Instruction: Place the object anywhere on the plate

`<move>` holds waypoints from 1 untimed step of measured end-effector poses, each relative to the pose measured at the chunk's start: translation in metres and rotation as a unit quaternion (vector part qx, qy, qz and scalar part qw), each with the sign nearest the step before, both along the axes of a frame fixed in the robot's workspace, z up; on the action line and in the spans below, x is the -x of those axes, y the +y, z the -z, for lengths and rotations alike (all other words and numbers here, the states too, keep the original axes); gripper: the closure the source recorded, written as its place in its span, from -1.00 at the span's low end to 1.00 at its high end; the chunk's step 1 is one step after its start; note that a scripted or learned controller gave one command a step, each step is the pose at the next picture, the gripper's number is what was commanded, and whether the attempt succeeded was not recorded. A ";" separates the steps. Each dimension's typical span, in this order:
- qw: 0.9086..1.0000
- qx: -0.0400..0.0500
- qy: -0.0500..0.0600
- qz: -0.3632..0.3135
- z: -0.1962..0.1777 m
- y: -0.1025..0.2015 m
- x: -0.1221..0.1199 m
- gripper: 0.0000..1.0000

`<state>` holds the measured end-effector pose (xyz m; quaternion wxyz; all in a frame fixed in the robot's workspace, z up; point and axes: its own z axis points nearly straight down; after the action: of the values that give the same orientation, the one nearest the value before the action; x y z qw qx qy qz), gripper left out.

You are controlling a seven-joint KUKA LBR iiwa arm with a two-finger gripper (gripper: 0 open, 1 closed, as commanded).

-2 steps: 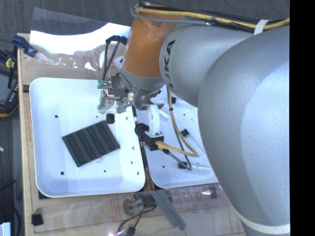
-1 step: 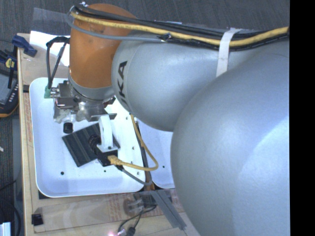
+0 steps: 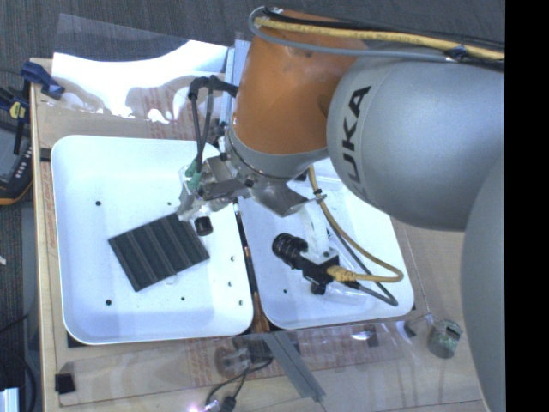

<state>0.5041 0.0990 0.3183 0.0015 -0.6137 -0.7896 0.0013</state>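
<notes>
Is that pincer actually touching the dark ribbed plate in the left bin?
Cannot tell. The camera view shows the pincer right at the dark ribbed plate's far corner, but neither contact nor a gap is plain.

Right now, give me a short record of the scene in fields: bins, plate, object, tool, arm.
left bin: white, shallow, holds the plate
plate: dark, ribbed, rectangular, lying flat, set at an angle to the bin walls
small black object: by the plate's upper right edge, just under the tool; cannot tell whether it is gripped
tool: over the left bin's right side, near the divide between the bins
arm: grey with orange band, reaching in from the right, above the right bin
right bin: white, partly covered by the arm
</notes>
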 end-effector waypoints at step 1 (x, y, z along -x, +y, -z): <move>1.000 0.001 0.001 -0.017 0.113 -0.039 0.028 1.00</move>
<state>0.4757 0.0601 0.2054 0.0016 -0.6001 -0.7999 0.0021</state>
